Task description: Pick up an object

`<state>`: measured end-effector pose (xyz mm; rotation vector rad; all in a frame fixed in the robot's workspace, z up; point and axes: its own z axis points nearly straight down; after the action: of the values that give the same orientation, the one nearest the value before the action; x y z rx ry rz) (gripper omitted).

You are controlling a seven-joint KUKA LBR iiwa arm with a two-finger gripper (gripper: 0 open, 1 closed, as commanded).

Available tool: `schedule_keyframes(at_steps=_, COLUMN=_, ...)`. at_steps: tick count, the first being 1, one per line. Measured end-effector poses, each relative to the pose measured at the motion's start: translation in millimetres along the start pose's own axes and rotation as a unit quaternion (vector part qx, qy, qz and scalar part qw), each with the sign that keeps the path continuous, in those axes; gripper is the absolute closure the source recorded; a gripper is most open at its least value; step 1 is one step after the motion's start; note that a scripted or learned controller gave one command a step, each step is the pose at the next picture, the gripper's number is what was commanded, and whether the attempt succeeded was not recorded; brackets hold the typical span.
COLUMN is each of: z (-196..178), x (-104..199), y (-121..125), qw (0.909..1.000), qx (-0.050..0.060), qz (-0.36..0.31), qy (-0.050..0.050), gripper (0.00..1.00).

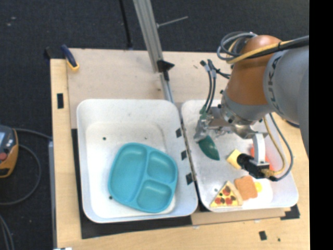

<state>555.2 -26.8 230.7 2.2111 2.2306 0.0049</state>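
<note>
Right bin [283, 194]: arm bent low, fingers [204, 133] touching green object [210, 148].

bins [130, 111]: matt white plastic | tray [143, 177]: smooth teal plastic | bench [112, 72]: pale wood | post [148, 27]: bare metal

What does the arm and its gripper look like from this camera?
The arm is thick, rounded and grey, with an orange band above the wrist. Dark cables loop off the wrist, and thinner ones trail toward the right bin. The gripper is a compact metallic block, silver and dark.
</note>
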Motion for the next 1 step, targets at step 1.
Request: schedule_keyframes(at_steps=1, z=0.4, x=59.2, y=8.0, qw=1.0000, qx=0.001, qz=0.000, qy=0.000, gripper=1.00)
